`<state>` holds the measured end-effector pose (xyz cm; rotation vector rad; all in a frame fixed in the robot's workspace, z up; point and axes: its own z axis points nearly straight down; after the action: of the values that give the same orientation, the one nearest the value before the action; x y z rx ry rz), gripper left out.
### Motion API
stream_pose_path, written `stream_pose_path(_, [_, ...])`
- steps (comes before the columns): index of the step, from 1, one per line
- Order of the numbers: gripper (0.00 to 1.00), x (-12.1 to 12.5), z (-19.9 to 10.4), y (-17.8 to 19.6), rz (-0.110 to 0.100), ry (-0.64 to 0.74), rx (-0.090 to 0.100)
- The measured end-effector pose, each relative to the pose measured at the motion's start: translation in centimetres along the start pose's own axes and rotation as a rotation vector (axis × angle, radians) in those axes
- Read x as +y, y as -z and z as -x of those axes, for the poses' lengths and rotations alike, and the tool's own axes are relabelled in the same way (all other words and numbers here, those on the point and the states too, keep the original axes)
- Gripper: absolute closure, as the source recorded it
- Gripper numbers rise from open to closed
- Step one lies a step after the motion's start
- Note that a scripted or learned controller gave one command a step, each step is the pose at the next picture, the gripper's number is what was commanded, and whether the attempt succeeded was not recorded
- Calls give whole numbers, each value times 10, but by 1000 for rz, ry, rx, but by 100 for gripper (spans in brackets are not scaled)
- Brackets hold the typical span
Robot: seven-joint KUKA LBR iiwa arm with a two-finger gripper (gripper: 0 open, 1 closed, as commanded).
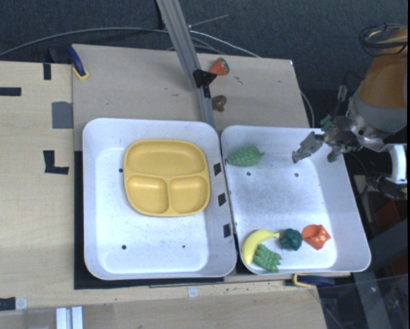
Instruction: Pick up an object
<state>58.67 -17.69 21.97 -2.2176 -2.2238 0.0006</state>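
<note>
Two bins side by side on the bench, arm at the right

Left bin [99, 204] holds a divided plate [167, 177] in its upper middle. Right bin [349, 204]: leaf-shaped toy [245, 157] in the upper left corner; along the near edge a banana [254, 242], a bumpy toy [267, 258] touching it, a round toy [291, 239] just right, then a pepper-like toy [316, 236]. Gripper [316, 149] over the upper right rim

So my bench [143, 81] is plain wood with two shallow white bins sitting right on it, side by side and touching. Left bin [95, 204], right bin [342, 204]. A blue-and-yellow clamp [77, 63] sits at the far left corner.
</note>
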Motion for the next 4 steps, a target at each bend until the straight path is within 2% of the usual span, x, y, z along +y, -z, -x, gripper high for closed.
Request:
stream_pose_path(1, [0,0,0,0,0,0,0])
stream_pose_path(3, [0,-10,7,-121,-7,-2,0])
stream_pose_path(4, [0,-10,7,-131,0,-1,-2])
